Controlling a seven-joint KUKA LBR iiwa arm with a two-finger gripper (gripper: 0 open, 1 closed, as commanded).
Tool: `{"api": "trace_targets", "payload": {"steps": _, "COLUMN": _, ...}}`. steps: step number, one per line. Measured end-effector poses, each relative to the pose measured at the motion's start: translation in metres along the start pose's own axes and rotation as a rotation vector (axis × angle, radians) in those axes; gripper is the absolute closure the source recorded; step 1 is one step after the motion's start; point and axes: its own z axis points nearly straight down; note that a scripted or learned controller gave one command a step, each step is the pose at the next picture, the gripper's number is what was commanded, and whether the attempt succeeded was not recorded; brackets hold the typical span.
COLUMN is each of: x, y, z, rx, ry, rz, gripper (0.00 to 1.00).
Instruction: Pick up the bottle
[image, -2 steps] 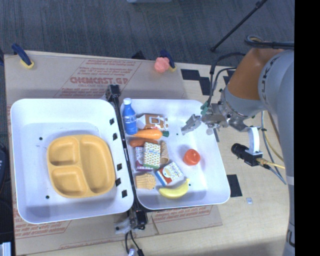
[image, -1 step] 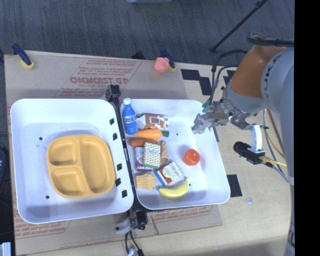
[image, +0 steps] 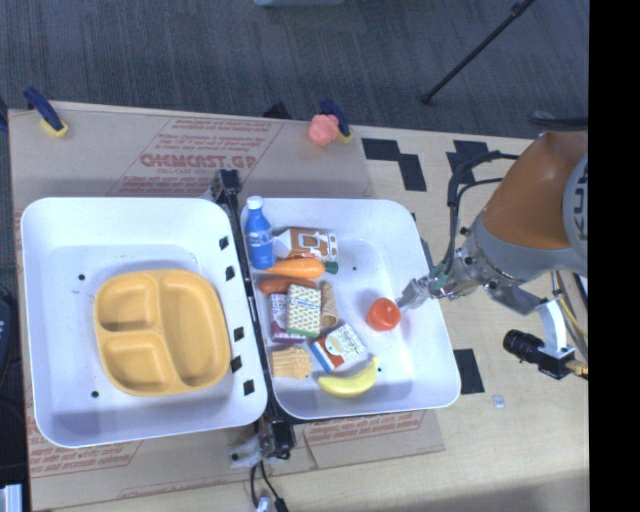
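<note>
Two bins sit side by side on the bench (image: 480, 440). The left bin (image: 50, 240) holds a tray (image: 160, 330) at its middle. The right bin (image: 425, 350) holds the rest. The bottle (image: 258, 234) lies at its far left corner, against the wall shared with the left bin. A carton (image: 312, 243) lies just right of the bottle. A carrot (image: 292, 269) lies just before both. Packets (image: 304, 308) lie before the carrot. A banana (image: 349, 381) lies nearest the front wall. A ball (image: 383, 314) sits right of the packets. The hand (image: 412, 294) hangs at the bin's right side, just beside the ball.
</note>
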Motion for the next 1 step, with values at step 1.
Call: {"api": "trace_targets", "payload": {"steps": 1, "x": 0.0653, "y": -0.0179, "z": 0.0039, "rx": 0.002, "ry": 0.002, "rz": 0.464, "gripper": 1.00}}
